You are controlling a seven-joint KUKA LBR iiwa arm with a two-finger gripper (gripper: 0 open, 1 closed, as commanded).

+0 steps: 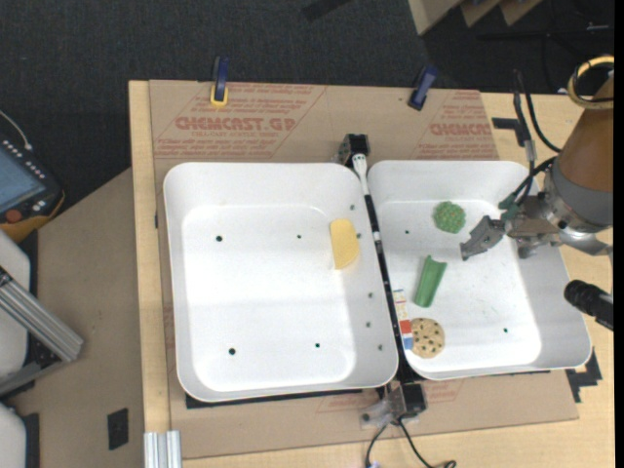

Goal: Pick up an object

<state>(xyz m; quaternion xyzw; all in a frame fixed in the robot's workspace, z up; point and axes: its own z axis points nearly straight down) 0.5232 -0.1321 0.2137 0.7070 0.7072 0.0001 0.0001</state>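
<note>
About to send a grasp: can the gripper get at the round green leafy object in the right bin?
Probably yes. The gripper hovers just right of the round green leafy object, with bare bin floor between them.

Green block (430, 281), broccoli (449, 215), cookie (426, 336) in right bin (517, 354).

lab | robot arm (590, 164) | clamped bins (263, 261) | cardboard-covered bench (156, 261)

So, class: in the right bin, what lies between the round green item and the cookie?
In the camera view, the green block lies between the round green item and the cookie.
</note>
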